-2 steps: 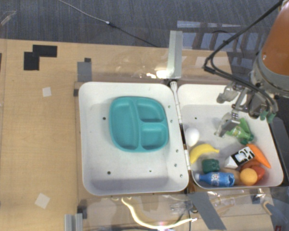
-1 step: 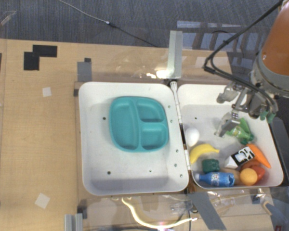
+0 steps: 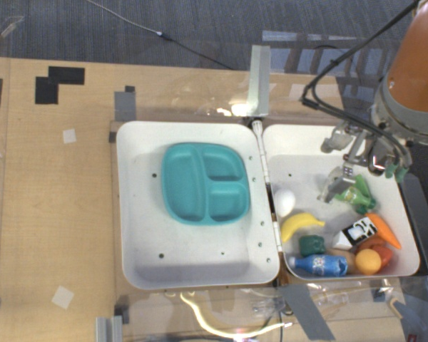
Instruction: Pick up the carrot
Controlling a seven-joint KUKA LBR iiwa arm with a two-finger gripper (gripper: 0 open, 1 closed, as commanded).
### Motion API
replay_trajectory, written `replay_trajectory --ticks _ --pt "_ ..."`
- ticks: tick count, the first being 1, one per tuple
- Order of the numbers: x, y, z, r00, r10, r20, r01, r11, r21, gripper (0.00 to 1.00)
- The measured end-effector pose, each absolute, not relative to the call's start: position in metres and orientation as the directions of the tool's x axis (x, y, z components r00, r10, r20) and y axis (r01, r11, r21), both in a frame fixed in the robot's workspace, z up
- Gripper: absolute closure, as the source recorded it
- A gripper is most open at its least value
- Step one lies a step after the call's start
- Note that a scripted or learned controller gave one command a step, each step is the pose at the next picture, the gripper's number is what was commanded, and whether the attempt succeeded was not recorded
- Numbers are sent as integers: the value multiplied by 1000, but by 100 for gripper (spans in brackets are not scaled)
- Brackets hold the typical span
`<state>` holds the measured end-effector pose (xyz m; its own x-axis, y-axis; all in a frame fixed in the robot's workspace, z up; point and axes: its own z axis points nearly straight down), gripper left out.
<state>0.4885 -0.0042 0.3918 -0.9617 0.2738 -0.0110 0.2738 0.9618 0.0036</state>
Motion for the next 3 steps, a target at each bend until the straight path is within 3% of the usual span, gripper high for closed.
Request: replay_trajectory --ticks 3 --pt "489 -4 392 -962 274 -11 274 962 4 0"
